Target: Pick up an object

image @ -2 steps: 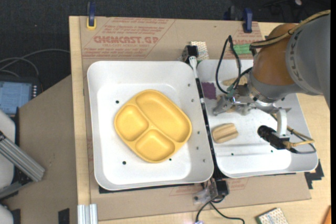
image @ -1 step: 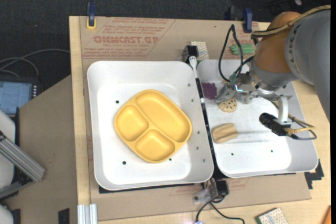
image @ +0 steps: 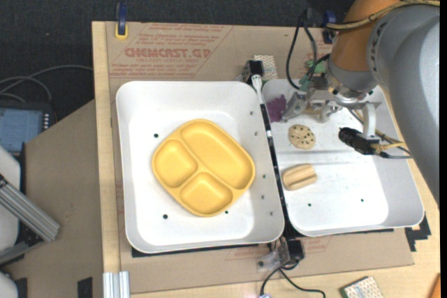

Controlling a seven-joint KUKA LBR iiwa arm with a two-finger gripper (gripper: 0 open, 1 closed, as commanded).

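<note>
My gripper (image: 312, 108) hangs over the far part of the right bin (image: 370, 213), under the grey arm with its orange band. Just in front of it lies a round speckled cookie (image: 302, 136). A small purple object (image: 277, 107) sits to the gripper's left, close to the bin's far left corner. Nearer the front, a tan bread-like block (image: 299, 176) rests by the bin's left wall. I see nothing held in the gripper.
The left bin (image: 136, 220) holds a yellow tray (image: 202, 166) with three compartments, lying at a slant in its middle. A ridge separates the two bins. The arm's bulk covers the right bin's far right side.
</note>
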